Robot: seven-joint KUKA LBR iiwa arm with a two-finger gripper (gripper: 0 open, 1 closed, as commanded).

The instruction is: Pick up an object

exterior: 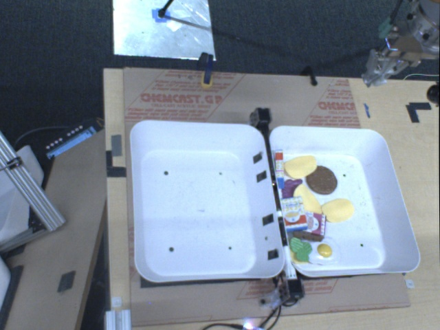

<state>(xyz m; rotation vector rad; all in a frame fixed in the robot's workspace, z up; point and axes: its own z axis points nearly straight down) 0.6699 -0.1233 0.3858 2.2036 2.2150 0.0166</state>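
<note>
Camera view: gripper [380,66] at two o'clock over dark carpet [55,40], grip state unclear; bench [179,91] carries two bins [199,133]

The arm [421,19] is cut off by the top right corner. The items in the right bin [385,184] overlap along its left wall, several partly hidden. A small red-and-white packet [295,218] carries print too small to read.

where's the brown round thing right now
The brown disc lies in the right bin, toward its left half, between a yellow piece above-left and another yellow piece below.
</note>
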